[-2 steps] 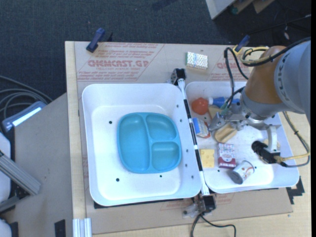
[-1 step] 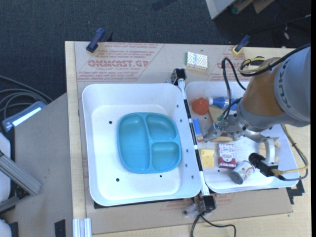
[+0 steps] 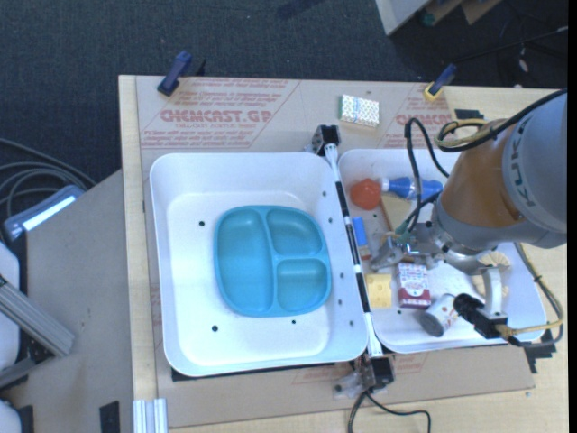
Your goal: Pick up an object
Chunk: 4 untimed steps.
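Note:
My gripper (image 3: 394, 247) is low inside the right bin (image 3: 451, 339), near its left wall, and the grey and orange arm covers the bin's right half. Directly below the gripper lies a red and white carton (image 3: 414, 286), with a yellow block (image 3: 379, 290) to its left. A small white and grey cylinder (image 3: 436, 315) lies near the bin's front. Further back in the bin are an orange ball (image 3: 365, 193) and a blue and white bottle (image 3: 407, 188). A small blue piece (image 3: 359, 232) rests by the left wall. Nothing shows between the gripper and any object.
The left bin (image 3: 180, 332) holds a light blue divided plate (image 3: 271, 260). A patterned small box (image 3: 359, 109) lies on the bench behind the bins. Blue clamps (image 3: 174, 73) sit at the bench's back edge.

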{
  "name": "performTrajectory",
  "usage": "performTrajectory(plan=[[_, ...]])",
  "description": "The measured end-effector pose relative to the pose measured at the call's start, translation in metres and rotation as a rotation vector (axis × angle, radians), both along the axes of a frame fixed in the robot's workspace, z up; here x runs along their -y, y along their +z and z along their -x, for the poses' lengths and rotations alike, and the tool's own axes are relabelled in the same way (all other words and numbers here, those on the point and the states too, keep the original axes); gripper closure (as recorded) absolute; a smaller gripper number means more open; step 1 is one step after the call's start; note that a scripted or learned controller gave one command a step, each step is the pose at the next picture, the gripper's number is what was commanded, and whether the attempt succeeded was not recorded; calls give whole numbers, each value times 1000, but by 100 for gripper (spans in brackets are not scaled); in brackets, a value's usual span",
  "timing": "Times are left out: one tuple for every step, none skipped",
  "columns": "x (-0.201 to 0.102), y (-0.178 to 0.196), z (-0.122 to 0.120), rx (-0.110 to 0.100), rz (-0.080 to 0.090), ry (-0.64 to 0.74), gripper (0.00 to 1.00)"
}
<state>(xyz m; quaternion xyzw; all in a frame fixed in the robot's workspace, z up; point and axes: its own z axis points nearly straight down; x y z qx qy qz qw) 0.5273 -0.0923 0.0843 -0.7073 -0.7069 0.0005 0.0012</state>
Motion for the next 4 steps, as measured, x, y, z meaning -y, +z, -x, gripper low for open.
performTrajectory(plan=[[13,0,-32,3,2,1,0],[1,0,2,0,0,0,0],[0,0,-39,3,1,1,0],[30,14,-116,3,2,1,0]])
